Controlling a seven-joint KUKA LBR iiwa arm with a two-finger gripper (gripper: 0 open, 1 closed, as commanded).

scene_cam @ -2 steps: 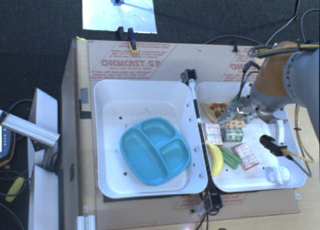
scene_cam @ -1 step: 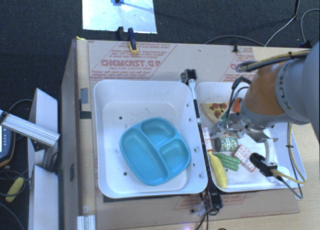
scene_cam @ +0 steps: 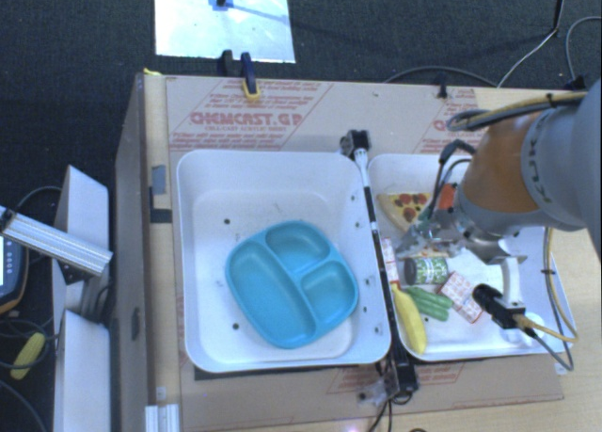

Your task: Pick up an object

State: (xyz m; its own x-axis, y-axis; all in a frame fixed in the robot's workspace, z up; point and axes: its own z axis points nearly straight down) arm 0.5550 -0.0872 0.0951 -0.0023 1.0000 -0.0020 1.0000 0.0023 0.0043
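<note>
The grey arm (scene_cam: 555, 162) with its orange band (scene_cam: 499, 171) reaches in from the right and hangs over the right bin (scene_cam: 541, 341), its wrist low above the things lying there. The jaws (scene_cam: 431, 232) sit just above a small can (scene_cam: 428, 270) with a green label, which lies on its side near the middle of that bin; whether they are released or clenched cannot be told, since the wrist hides them, and nothing can be seen between them.

Taking the can as the landmark: a toy pizza slice (scene_cam: 404, 204) lies just behind it, toward the far wall of the bin. A yellow banana (scene_cam: 410, 317) lies in front of it and a little to the left, running along the bin's left wall. A green pod-shaped toy (scene_cam: 433, 304) lies right in front of the can, beside the banana. A small red-and-white box (scene_cam: 459, 291) lies to the front right of the can, near it, and a black part of the arm's fittings (scene_cam: 497, 306) lies farther right.

Well to the left of the can, past the divider, the left bin (scene_cam: 216, 185) holds a blue compartment plate (scene_cam: 292, 281) (three sections, lying flat). Both bins rest on a table (scene_cam: 282, 110) covered with printed brown sheeting.
</note>
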